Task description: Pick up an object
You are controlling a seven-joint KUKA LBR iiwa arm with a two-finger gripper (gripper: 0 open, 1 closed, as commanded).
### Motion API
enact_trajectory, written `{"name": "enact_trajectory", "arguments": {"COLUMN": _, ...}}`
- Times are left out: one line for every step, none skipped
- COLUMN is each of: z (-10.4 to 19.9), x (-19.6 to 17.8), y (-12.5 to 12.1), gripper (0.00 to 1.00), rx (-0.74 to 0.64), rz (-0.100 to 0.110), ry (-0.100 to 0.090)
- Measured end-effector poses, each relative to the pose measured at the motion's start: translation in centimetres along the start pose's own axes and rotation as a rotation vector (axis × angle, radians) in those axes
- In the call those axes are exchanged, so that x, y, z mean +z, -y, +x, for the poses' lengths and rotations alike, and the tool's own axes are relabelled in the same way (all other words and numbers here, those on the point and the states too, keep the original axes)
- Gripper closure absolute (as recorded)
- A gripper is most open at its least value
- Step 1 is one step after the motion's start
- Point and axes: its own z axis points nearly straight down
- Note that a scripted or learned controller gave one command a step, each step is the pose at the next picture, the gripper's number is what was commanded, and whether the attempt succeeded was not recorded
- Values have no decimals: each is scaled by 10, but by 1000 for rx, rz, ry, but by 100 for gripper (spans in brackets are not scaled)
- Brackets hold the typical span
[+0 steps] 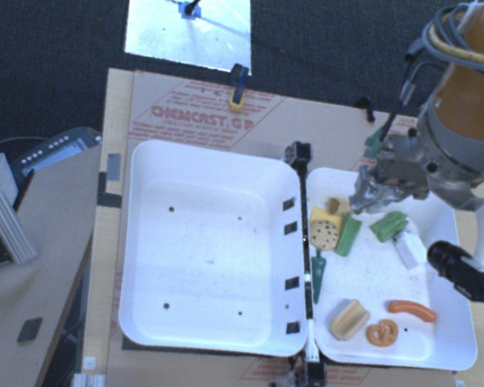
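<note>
A: Why is the left bin (209, 246) bare of toys?
B: Everything sits in the right bin (446, 349); picking starts there, I judge.
A: And the tool (365, 202)?
B: Low over the green stick (348, 235), whose long axis runs near-upright. Fingers apart or together, I cannot tell.
</note>
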Motion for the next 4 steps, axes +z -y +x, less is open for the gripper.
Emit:
{"name": "enact_trajectory", "arguments": {"z": 9, "x": -113, "y": 6, "gripper": 100, "rx": 1, "rz": -20, "ry": -1}}
{"name": "enact_trajectory", "arguments": {"z": 107, "x": 80, "y": -112, "gripper": 100, "rx": -2, "rz": 4, "ry": 4}}
{"name": "enact_trajectory", "arguments": {"z": 107, "x": -118, "y": -106, "gripper": 100, "rx": 2, "rz": -27, "ry": -3}}
{"name": "enact_trajectory", "arguments": {"z": 130, "x": -81, "y": -14, "gripper": 100, "rx": -2, "rz": -3, "ry": 0}}
